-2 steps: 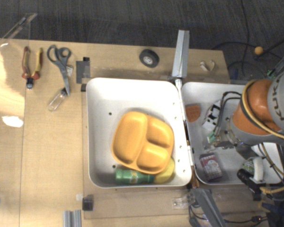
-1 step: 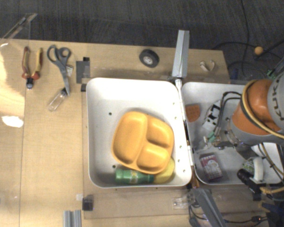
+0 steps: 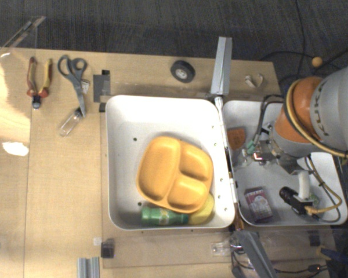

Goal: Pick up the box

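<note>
Down right, box (image 3: 258,204) on bin (image 3: 336,184) floor, hand (image 3: 248,153) nearby

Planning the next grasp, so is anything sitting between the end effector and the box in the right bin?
Nothing visible does. The box lies flat in the right bin, with bare bin floor between it and the end effector above it.

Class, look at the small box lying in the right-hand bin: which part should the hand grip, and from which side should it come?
The small box lies flat on the floor of the right bin, close to the bin's near-left corner. Probably best to come straight down from above and close across its two shorter-spaced long sides. Lying flat, it offers no tall face to a sideways approach, and the bin wall beside it may crowd one finger.
</note>
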Motion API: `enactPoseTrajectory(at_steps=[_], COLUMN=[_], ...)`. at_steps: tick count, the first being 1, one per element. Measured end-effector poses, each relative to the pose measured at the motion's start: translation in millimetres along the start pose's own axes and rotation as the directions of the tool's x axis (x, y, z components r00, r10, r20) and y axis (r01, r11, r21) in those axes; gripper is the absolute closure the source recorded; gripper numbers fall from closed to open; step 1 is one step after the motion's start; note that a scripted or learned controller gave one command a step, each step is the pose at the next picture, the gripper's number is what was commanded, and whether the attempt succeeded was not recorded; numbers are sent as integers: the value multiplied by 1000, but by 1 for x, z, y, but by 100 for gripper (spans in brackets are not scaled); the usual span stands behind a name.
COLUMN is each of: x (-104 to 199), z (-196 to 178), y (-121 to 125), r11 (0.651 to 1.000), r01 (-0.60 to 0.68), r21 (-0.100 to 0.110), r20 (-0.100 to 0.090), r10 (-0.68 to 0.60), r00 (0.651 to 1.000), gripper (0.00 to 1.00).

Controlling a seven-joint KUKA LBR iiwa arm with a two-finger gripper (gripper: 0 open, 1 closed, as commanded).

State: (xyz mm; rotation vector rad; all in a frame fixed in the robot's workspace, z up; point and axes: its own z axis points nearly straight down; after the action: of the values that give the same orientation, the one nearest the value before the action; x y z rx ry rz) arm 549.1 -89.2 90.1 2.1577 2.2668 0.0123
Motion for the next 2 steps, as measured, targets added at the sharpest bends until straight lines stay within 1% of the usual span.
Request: enactPoseTrajectory(at_steps=[1,2], x=[-10,-21], z=[3,2], y=[70,101], r11=[998,947], r01=[61,309], r21=[2,85], r20=[0,-40], r10=[-61,-307], r00=[998,951], gripper=[0,0])
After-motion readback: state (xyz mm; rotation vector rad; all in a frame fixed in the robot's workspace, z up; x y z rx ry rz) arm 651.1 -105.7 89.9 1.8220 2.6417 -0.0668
